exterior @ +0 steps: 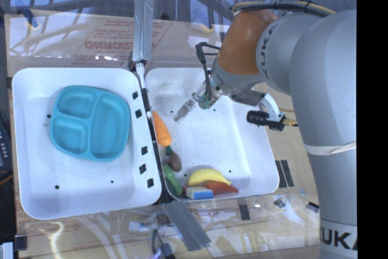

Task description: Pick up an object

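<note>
My gripper [189,107] hangs over the upper middle of the right bin [254,148], reaching in from the right with the orange band just above the wrist. I can make out one slim finger [182,111] slanting down to the left above the bin floor; I cannot tell whether the fingers are spread or pressed together, and I see nothing between them.

In the camera view, the things I could pick all lie in the right bin, along its left wall and near corner. An orange carrot [161,129] lies against the left wall, just below and left of my gripper and apart from it. Below it sits a small brown piece [174,162], then a green vegetable [171,182] running toward the near corner. A yellow banana [209,177] rests by the near wall, with a red item [223,188] and a small pale blue block [199,193] just beside it.

The left bin [36,191] bears a blue divided plate [90,122], lying flat with three compartments.
</note>
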### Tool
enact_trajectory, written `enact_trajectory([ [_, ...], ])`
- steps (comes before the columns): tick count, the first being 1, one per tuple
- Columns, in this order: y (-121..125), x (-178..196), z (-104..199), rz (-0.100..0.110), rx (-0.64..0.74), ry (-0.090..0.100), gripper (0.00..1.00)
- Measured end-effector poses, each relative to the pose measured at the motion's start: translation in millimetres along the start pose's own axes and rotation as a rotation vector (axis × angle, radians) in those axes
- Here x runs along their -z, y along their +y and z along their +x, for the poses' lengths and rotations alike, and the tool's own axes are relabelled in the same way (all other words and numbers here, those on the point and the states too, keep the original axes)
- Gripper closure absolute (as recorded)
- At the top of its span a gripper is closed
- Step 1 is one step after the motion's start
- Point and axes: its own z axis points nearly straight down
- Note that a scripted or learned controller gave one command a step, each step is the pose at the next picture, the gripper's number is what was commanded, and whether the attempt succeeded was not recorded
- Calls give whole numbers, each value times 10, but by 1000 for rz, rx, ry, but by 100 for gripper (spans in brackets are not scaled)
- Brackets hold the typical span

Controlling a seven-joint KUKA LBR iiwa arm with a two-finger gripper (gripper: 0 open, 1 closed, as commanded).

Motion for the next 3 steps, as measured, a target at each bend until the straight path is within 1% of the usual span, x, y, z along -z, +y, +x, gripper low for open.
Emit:
enact_trajectory([
  [1, 397, -244, 8, 4, 4, 1, 0],
  [2, 152, 331, -209, 1, 70, -2, 0],
  [3, 293, -239, 79, 3, 115, 0, 0],
])
